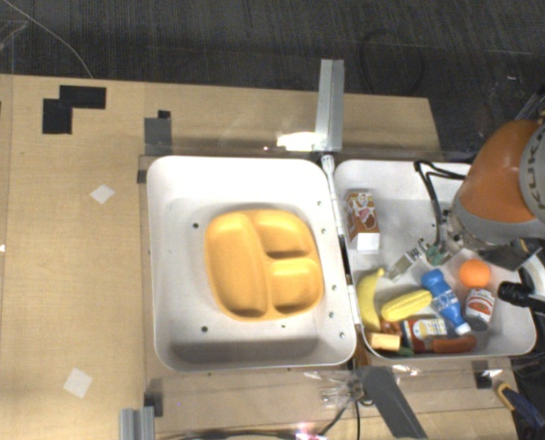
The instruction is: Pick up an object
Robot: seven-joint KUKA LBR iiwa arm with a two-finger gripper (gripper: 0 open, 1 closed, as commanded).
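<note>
My gripper [426, 253] hangs low over the middle of the right bin [396, 186], just above the cap end of a blue bottle [443, 299]. To the bottle's right lies an orange ball [474, 272], with a red-capped jar [479, 308] below it. A banana [370, 297] and a yellow corn-like piece [405, 302] lie to the left of the bottle. A red bottle [430, 328] and a sausage [452, 344] rest along the front wall. A small brown-and-white carton [362, 217] sits at the back left, apart from the gripper.
The left bin [176, 246] holds a yellow divided tray [263, 262]. A metal post [331, 108] stands behind the seam between the bins. The grey arm with its orange band [496, 186] comes in over the right bin's right wall.
</note>
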